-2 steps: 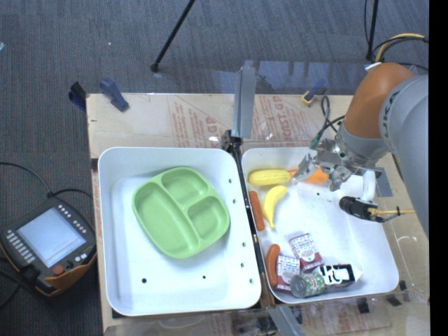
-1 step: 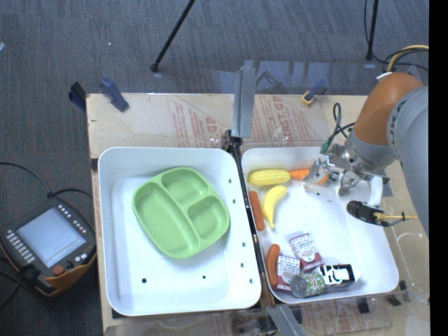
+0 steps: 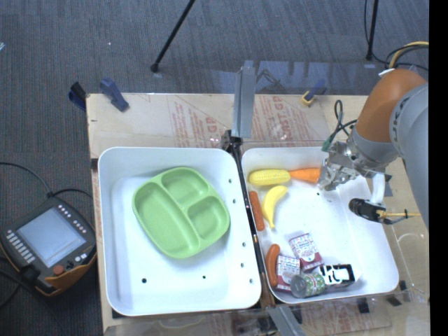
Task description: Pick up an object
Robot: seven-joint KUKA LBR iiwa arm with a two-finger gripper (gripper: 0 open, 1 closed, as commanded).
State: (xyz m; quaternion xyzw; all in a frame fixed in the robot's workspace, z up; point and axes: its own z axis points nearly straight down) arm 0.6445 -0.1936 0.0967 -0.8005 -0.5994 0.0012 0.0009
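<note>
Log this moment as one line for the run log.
gripper over right bin | beside carrot | nothing visibly held | green tray in left bin

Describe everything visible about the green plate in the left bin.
The green plate is a light green tray, apparently plastic, with rounded corners and a raised rim. Ridges split it into three compartments: one large along its lower left, two smaller along its upper right. Nothing lies in them. It sits flat, right side up, turned at a slant to the walls of the left bin, roughly in the bin's middle and touching only its floor. The gripper is over the right bin, far from it.
</note>
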